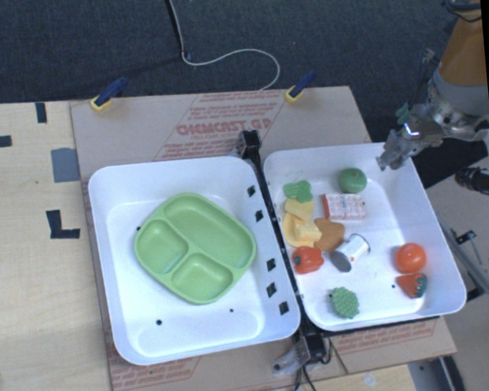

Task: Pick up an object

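In the camera view, we see our gripper hovering over the far right rim of the right bin, carrying nothing; whether it is released or clenched we cannot tell. Just left of it lies the green ball, the nearest candidate, we judge. Lower down sit the orange tomato and the clustered toys. Far left, the green tray fills the other bin.

Red printed lettering on cardboard sheet under the bins, upside down, possibly "CHEMCAST"
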`<state>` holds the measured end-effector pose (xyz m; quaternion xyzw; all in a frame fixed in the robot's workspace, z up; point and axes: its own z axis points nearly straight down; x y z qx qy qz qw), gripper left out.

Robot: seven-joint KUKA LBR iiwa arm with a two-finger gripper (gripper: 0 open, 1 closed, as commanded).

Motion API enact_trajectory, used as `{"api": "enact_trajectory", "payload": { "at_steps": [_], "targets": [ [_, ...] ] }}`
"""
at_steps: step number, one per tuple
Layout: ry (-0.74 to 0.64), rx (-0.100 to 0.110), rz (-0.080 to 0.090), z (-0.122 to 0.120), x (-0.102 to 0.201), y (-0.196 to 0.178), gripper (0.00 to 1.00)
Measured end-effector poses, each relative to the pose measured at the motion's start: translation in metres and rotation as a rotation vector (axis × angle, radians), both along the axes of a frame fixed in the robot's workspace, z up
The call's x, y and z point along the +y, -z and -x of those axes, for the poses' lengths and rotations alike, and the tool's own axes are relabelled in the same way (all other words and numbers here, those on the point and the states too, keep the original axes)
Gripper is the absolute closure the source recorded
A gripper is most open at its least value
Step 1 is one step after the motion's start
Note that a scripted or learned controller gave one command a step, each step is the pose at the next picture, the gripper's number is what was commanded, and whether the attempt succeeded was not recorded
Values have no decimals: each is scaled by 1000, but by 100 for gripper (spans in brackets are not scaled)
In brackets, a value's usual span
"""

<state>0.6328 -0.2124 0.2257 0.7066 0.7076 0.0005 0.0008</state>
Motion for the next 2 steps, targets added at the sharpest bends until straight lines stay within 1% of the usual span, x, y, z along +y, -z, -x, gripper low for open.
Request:
{"api": "enact_trajectory", "payload": {
  "at_steps": [1,2],
  "targets": [
    [-5,3,-2,0,59,11,100],
    [-5,3,-2,3,108,1,100]
  ]
}}
